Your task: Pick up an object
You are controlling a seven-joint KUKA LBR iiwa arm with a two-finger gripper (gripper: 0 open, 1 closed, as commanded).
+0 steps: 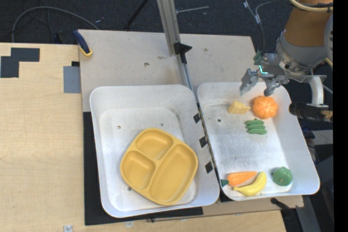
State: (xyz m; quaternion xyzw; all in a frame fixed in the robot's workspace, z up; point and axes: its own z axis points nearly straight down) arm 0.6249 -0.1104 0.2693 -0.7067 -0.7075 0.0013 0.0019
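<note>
1. From my seat I judge the pick not yet made; the gripper point(262, 84) hangs over the far end of the right bin point(296, 133), its two fingers spread apart with nothing between them; so the claw is released and bare.

2. The task names no particular object, so anything in the right bin will serve; the orange point(265, 107) lies just below and beside the gripper, nearest to it; the pale yellow wedge point(238, 108) sits just left of the orange; the green pea pod point(255, 126) lies a little nearer the camera than both.

3. At the near end of the same bin lie the carrot point(241, 177) and the banana point(253, 186), touching each other, with the green pepper point(281, 176) just to their right; these are well apart from the gripper.

4. The left bin point(103, 117) bears the yellow divided plate point(159, 165); I see nothing in its compartments.

5. What is left, as I read it: nearly everything; the descent, the closing of the fingers and the lift are all yet to be done.

6. The orange or the wedge looks the likeliest target; which one, I cannot tell from here.
</note>
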